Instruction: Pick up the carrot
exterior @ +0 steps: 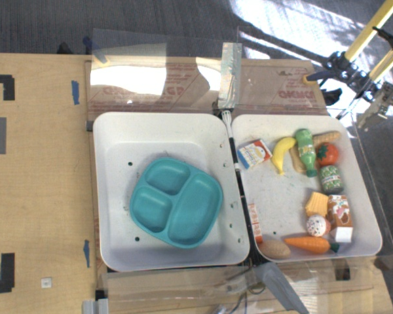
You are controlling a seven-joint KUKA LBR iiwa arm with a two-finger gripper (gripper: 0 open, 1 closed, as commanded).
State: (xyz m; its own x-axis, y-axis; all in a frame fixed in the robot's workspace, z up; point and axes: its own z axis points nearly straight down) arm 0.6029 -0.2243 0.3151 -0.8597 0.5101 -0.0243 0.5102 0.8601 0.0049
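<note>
Carrot [308, 244] lies flat along the near edge of the right bin [370, 195], a potato [273, 248] just to its left and an egg [316, 226] just above it. A teal tray [176, 203] sits in the left bin [111, 175].

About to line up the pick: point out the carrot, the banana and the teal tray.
carrot [306, 244], camera view, mid-body.
banana [282, 152], camera view, middle of its curve.
teal tray [175, 203], camera view, central divider.
</note>
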